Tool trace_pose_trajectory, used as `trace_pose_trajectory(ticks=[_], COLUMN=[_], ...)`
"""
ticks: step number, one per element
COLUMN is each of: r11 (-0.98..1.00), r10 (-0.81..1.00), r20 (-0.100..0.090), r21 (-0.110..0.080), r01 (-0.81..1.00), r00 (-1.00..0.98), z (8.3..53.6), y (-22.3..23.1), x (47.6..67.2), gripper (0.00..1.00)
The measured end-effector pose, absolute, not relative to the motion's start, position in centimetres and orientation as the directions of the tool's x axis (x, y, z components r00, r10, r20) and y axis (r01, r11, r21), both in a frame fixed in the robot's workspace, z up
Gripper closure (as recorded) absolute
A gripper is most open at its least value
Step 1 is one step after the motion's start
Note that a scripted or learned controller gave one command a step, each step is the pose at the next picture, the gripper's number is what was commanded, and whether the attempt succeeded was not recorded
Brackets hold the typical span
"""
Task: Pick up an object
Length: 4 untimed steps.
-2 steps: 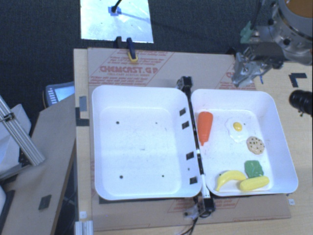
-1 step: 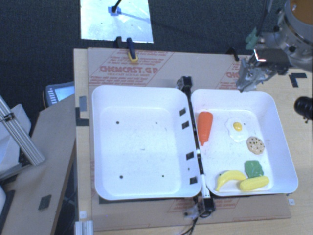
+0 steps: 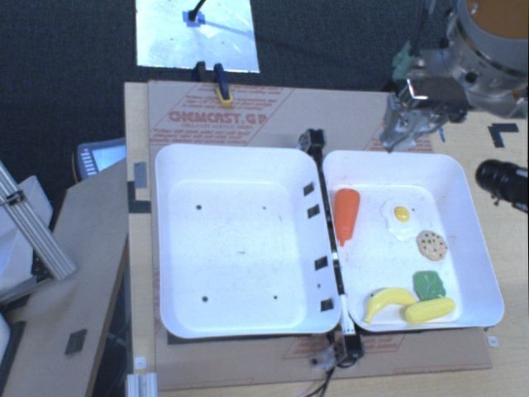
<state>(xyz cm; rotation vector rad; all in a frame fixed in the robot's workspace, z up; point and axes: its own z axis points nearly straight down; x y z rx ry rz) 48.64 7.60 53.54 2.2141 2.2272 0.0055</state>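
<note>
Arm: the grey KUKA arm reaches in from the right, its gripper (image 3: 405,135) poised above the far rim of the right bin (image 3: 463,180), over the bench.
Fingers: pointing down with nothing between them; whether they are spread or closed cannot be told from this slant.
Right bin contents: a toy carrot (image 3: 345,214) near the divider, a fried egg (image 3: 401,217) in the middle, a cookie (image 3: 431,244) just beside the egg, a green piece (image 3: 428,283), a banana (image 3: 387,301) and a yellow oblong piece (image 3: 430,308) at the near edge.
Left bin (image 3: 240,238): bare white floor.
Step in hand: approach, judging by the gripper high and outside the bin; no object is taken yet.
Next move: likely to travel inward over the bin, choose one piece and descend on it. The carrot and the egg lie nearest and apart from their neighbours.
Risk: the banana, green piece and yellow piece lie close together, so a grasp there could nudge its neighbours.
</note>
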Motion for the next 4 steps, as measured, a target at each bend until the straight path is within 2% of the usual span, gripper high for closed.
trace_pose_trajectory(ticks=[1,2,3,4], r11=[0.009,0.007,0.006,0.001], r10=[1.0,1.0,1.0,1.0], r20=[0.001,0.001,0.0,0.0], r21=[0.002,0.002,0.003,0.003], r01=[1.0,1.0,1.0,1.0], r00=[-0.009,-0.007,-0.006,-0.001], z=[53.4,53.5,53.5,53.5], y=[13.7,17.5,18.1,17.6], x=[52.2,53.1,54.7,55.0], gripper=[1.0,1.0,1.0,1.0])
